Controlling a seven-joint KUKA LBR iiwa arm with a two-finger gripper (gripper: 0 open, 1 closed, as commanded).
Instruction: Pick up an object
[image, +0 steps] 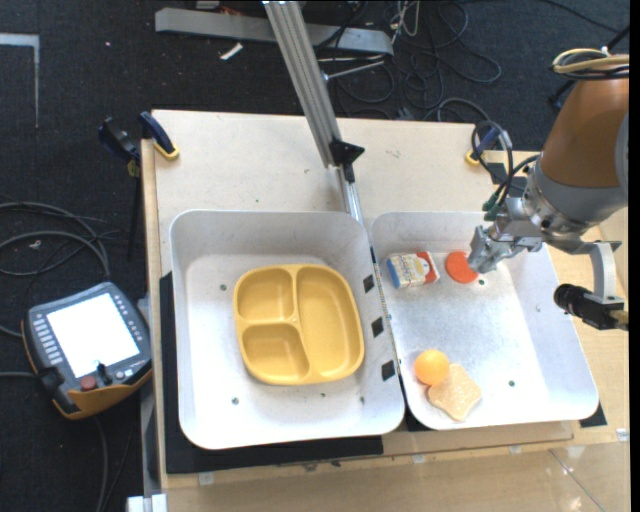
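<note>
Over the far part of the right bin we see the gripper reaching down from the arm, its tip right at the edge of a flat red-orange round object that lies on the bin floor; we cannot tell how the gripper is set or whether it grips anything. Just beside the red piece, toward the divide between the bins, lies a small carton with blue, white and red print, on its side. Nearer the front of the same bin we find an orange ball touching a pale tan, bread-like piece. Across the divide, the left bin holds a yellow divided tray with three compartments, lying flat and well apart from the gripper
</note>
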